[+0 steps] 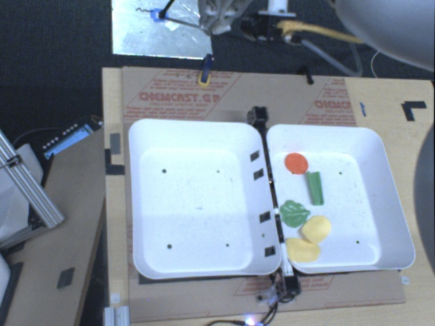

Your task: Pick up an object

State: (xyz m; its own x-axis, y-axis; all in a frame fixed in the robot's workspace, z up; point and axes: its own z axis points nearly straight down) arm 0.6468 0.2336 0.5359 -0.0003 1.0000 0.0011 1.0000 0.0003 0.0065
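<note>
The things to pick lie in the right bin, bunched near its left wall. There is one orange disc, one green stick, one green leaf and two yellow lumps. The stick's long side runs up and down the view. The gripper hangs at the top, well apart, so the things lie down and to the right of it. I cannot tell its grip. The left bin sits beside.
</note>
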